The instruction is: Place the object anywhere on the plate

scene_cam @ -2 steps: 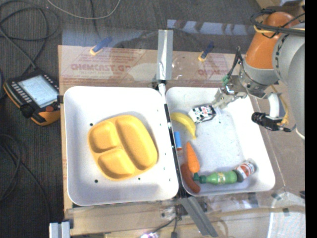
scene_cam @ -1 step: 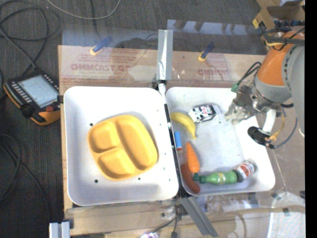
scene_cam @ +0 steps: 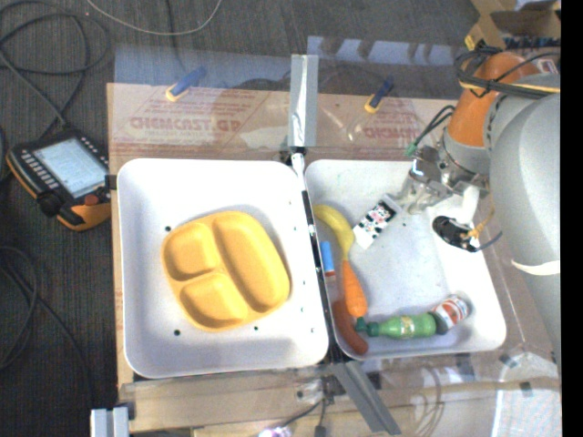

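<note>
While the yellow plate (scene_cam: 226, 269) waits in the left bin (scene_cam: 137, 244), the gripper (scene_cam: 421, 194) hovers over the right bin (scene_cam: 474, 330) beside a black-and-white card (scene_cam: 373, 221), apparently approaching; finger state unreadable. Next: descend, grasp.

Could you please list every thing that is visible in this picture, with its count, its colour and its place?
plate: 1, yellow, three compartments, in the left bin
left bin: 1, white, left half of the bench
right bin: 1, white, right half of the bench
banana: 1, yellow, right bin, near its left wall
carrot: 1, orange, right bin, below the banana
sausage: 1, red-brown, right bin, lower left corner
bottle: 1, green, lying along the right bin's lower wall
small box: 1, black and white, upper middle of the right bin
handheld controller: 1, black and orange, on the floor at left
arm: 1, grey with orange band, from the right
gripper: 1, over the right bin's upper right part
</note>
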`<state>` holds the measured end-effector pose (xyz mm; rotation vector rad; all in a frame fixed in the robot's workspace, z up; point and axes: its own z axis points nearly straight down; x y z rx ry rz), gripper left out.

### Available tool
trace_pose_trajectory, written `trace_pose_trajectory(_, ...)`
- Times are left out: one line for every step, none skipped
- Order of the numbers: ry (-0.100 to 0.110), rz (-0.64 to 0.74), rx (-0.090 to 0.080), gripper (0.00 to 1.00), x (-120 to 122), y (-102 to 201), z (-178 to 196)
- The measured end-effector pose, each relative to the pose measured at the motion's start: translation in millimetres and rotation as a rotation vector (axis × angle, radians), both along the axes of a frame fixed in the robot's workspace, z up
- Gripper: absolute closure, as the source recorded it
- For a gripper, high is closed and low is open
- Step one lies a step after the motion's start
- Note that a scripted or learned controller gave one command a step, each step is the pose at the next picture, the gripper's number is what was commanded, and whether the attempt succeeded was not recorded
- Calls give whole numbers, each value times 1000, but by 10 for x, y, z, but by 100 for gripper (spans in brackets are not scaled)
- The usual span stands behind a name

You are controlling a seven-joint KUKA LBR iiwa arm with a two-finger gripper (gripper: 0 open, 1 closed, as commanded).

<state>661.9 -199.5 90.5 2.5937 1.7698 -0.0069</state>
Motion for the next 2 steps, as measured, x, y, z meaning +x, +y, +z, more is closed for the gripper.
trace_pose_trajectory(-4,-148,1,100,87,940,-7)
trace_pose_trajectory(1,-254,9,100,89,916,-6)
